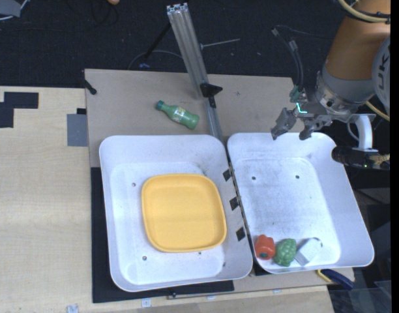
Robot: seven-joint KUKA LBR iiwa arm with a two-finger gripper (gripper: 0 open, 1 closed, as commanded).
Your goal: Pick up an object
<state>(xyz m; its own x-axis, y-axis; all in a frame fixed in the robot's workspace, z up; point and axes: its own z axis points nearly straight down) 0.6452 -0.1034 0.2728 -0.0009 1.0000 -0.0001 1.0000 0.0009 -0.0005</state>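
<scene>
— Where is the gripper [292, 128] sitting?
— It is hanging over the far edge of the right bin [346, 194], fingers spread apart, gripping nothing.
— And the objects?
— A red piece [265, 246], a green one [285, 252] and a white block [306, 250] are lying together in that bin's near corner. A yellow plate [183, 211] is resting in the left bin [118, 175], and a green bottle [177, 114] is lying on the bench beyond it.

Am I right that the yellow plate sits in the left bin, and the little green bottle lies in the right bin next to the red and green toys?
Not quite. The camera view shows the green bottle lying on the bench behind the left bin, outside both bins. The rest holds: the yellow plate sits in the left bin, and the red toy and green toy are in the right bin.
</scene>
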